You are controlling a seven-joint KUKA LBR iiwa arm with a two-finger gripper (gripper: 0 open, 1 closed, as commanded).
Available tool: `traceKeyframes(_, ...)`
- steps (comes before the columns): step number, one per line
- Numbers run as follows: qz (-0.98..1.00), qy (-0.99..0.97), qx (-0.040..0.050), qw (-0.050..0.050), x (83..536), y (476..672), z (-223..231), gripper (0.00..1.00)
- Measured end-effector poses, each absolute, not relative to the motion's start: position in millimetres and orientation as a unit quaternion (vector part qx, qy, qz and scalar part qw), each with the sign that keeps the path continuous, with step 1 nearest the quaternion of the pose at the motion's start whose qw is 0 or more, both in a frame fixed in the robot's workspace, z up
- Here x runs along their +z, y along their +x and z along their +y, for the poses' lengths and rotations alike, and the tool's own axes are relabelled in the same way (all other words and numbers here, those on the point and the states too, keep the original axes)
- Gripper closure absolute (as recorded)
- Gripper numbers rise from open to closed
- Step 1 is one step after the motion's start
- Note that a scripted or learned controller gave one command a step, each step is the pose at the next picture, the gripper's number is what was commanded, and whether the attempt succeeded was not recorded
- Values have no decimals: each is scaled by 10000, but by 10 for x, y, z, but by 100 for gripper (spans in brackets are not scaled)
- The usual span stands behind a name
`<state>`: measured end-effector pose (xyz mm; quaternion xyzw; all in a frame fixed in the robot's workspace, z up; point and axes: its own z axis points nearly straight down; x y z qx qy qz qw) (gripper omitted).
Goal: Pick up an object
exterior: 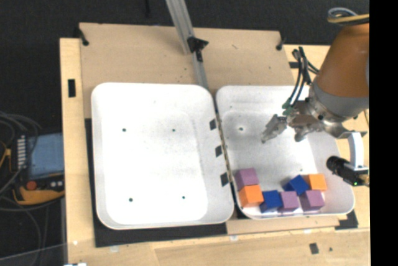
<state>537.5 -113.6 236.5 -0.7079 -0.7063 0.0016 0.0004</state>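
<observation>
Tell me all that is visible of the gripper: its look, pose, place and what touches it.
The gripper is grey metal, at the end of the arm below its orange band. Dark cables run down to it. It points left and slightly down, over the upper part of the right bin. Two thin fingers spread apart, with nothing between them. It hangs well above the blocks in the bin's lower part and touches none of them.

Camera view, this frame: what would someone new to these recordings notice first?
Probably the arm with its broad orange band, reaching in from the right, its gripper above the bare middle of the right bin. Next, the huddle of small blocks along that bin's near edge: orange, blue and purple among them. The left bin is a wide white expanse beside it.
</observation>
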Motion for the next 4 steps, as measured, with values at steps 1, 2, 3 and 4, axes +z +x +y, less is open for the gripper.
traceKeyframes(1, -7064, -7078, 25, 17, 1733, 5351, -1170, 0)
traceKeyframes(2, -7061, -7081, 24, 20, 1111, 5325, -1136, 0)
traceKeyframes(3, -7032, -7110, -21, -16, 1255, 5355, -1138, 100)
traceKeyframes(4, -7085, -7057, -23, -30, 1849, 5383, -1060, 100)
